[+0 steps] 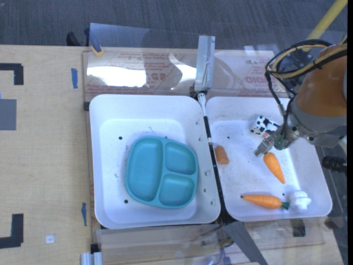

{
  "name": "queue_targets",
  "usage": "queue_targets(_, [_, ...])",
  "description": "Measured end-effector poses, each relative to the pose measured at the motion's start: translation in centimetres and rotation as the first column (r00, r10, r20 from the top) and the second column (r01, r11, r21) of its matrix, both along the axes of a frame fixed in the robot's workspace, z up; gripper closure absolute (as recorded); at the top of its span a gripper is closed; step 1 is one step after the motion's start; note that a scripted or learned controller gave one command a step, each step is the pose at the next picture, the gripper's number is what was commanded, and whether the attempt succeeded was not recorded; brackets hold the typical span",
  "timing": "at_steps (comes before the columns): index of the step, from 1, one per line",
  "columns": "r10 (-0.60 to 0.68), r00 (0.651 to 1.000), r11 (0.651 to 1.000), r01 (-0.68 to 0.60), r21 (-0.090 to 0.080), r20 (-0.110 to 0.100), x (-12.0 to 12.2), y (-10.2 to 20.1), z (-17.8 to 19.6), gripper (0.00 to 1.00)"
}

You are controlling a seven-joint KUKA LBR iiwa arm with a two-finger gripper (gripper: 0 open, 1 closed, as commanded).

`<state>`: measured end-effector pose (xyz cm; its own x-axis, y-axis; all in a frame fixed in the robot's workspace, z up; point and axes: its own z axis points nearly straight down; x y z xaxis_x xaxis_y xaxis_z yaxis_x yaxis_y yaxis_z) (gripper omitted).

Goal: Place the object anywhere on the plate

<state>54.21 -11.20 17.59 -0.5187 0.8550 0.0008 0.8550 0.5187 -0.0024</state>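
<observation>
Presently the gripper hangs low in the right bin, just above the upper carrot, beside a black-and-white toy. Whether its fingers are spread or closed cannot be told; nothing is visibly held. The plate lies in the left bin, bare. Risks: a tapered carrot may slip or roll; the toy may be knocked; any carry must clear the divider. A second carrot and an orange piece lie apart.
</observation>
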Motion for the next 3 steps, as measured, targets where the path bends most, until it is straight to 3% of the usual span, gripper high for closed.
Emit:
queue_targets(1, [0.035,0.999,0.999,-0.035,0.005,-0.003,-2.8,11.9,0.6,1.00])
queue_targets(2, [0.043,0.999,0.999,-0.043,0.002,0.005,-3.8,19.4,5.3,1.00])
queue_targets(3, [-0.033,0.999,0.999,0.033,-0.001,-0.008,-4.0,21.8,-0.8,1.00])
